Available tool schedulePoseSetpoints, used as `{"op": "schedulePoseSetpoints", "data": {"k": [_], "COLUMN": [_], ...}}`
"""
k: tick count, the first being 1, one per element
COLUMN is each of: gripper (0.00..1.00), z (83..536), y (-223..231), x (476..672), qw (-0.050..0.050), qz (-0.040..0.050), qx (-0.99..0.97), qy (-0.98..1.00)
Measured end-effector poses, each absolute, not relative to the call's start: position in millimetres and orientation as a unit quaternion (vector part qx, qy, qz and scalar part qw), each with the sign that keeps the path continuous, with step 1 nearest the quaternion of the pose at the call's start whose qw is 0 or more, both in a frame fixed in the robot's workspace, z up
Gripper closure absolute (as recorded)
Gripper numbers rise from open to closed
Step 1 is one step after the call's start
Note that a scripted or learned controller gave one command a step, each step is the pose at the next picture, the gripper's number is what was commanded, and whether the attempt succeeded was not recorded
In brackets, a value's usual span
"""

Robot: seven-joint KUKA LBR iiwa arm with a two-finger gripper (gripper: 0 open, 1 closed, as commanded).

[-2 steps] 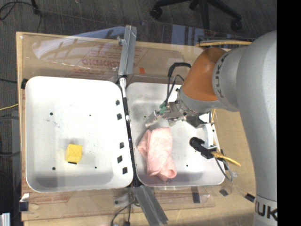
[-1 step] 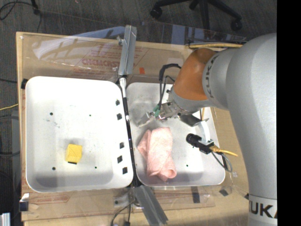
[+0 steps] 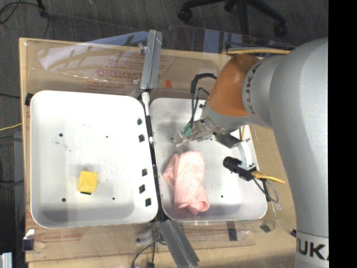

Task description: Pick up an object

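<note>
A crumpled pink cloth (image 3: 188, 181) lies in the right bin (image 3: 254, 205), near its front left. A small yellow block (image 3: 87, 181) sits in the left bin (image 3: 83, 116), toward its front. My gripper (image 3: 185, 135) hangs low over the right bin, just behind the far edge of the pink cloth and close to the divider between the bins. Nothing shows between its tips from this angle.
The grey arm with its orange band (image 3: 231, 91) covers the back right of the right bin. A metal rail (image 3: 149, 60) runs back from the wall between the bins. Wooden bench surface surrounds both bins.
</note>
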State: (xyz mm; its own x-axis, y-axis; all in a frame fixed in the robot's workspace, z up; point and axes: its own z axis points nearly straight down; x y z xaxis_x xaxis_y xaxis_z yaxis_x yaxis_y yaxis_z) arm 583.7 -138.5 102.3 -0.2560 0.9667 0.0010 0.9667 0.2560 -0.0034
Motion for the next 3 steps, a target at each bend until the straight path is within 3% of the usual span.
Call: {"op": "schedulePoseSetpoints", "data": {"k": [1,2,3], "gripper": [1.00,0.00,0.00], "z": [93.0,93.1,93.7], "y": [-207.4,-207.3,-210.6], "x": [579.0,579.0,605.7], "qw": [-0.001,-0.002,-0.001], "qz": [-0.0001,-0.0001,-0.0001], "qx": [-0.548,-0.548,-0.601], "qy": [-0.836,-0.836,-0.799]}}
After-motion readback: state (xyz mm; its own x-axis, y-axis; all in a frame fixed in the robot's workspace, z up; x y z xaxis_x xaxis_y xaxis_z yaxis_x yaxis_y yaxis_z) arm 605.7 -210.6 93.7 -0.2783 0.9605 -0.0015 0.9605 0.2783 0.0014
